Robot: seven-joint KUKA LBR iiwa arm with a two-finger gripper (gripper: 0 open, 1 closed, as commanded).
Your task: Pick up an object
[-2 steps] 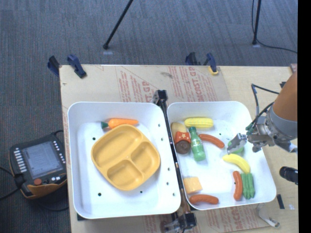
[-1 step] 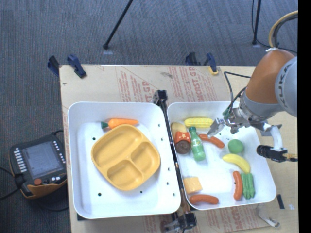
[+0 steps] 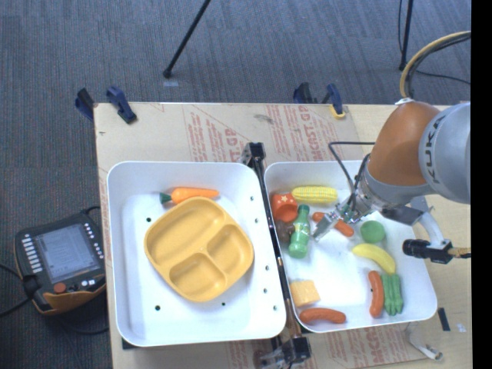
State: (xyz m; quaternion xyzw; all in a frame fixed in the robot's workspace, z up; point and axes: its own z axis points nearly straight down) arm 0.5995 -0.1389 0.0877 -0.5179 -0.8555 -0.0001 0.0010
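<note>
Yellow plate [image 3: 198, 248] (plus carrot [image 3: 193, 194]) fills left bin [image 3: 123, 206]; toy foods crowd right bin [image 3: 419, 283].

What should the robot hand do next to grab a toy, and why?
Probably lower the pincer a little. It hangs over the right bin, just beside the green bottle and close to a small orange piece, with no toy visibly between its fingers.

floor [image 3: 92, 37]: dark grey carpet (ribbed) | bench [image 3: 192, 129]: cardboard-topped, clamped
</note>
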